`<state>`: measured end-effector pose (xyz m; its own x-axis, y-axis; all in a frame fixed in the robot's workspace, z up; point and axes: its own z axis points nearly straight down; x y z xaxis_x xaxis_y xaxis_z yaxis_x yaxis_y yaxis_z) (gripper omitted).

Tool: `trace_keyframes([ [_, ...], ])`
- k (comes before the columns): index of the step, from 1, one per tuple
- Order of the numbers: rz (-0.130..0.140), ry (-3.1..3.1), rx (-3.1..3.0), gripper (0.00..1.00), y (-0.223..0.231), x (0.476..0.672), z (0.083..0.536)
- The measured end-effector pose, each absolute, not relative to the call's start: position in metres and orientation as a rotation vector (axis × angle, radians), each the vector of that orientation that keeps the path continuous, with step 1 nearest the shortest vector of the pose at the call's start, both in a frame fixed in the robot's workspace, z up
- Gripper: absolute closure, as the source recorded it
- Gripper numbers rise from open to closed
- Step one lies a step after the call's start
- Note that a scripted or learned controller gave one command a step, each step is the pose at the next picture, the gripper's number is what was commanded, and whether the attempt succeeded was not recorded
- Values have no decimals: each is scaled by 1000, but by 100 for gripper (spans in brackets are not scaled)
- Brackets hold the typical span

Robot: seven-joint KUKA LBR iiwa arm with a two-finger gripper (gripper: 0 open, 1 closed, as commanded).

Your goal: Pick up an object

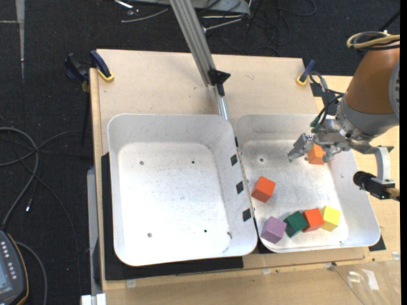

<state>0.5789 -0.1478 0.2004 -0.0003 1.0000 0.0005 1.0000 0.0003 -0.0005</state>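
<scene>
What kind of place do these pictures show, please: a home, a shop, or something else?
Most likely a robotics lab or test cell. A wooden bench held by clamps carries two white bins, cables lie loose on the dark floor, and a robot arm works over small coloured cubes.

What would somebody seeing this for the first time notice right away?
Probably the pincer over the far side of the right bin, with an orange block between its fingers. Next, the bright row along that bin's near edge: purple cube, green cube, red-orange cube and yellow cube, with a lone orange cube just above them.
</scene>
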Motion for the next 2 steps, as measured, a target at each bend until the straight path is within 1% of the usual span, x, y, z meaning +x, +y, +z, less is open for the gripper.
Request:
trace_keyframes([
  [1, 4, -2217, -2225, 0, -204, 609, 119],
  [2, -4, -2222, -2215, 0, -220, 678, 96],
])
